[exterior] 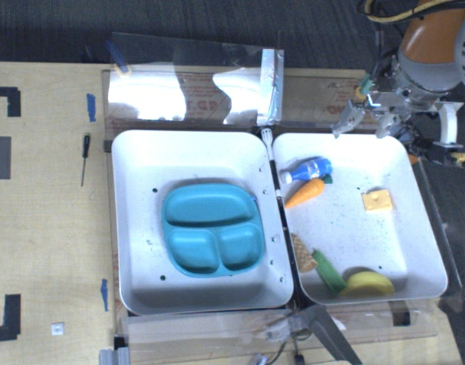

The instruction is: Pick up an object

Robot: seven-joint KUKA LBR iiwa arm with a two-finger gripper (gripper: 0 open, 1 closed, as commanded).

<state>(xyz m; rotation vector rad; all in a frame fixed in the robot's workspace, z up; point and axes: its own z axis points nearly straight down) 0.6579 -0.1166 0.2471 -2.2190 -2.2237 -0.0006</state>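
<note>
The right bin [415, 204] holds several small objects. A blue bottle [308, 169] lies near its back left, with an orange carrot [304, 192] just in front of it. Toward the right is a yellow block [377, 201]. Along the front lie a brown piece [302, 253], a green vegetable [329, 271] and a yellow fruit [369, 282]. My gripper [363, 125] hangs above the back rim of the right bin, up and to the right of the bottle. Its two fingers are spread open with nothing between them.
The left bin [133, 158] holds a blue divided plate [211, 226]. A clear plastic sheet [194, 90] stands behind the bins. The two bins meet at a ridge [276, 204] close to the bottle and carrot. Wooden bench [42, 226] stretches to the left.
</note>
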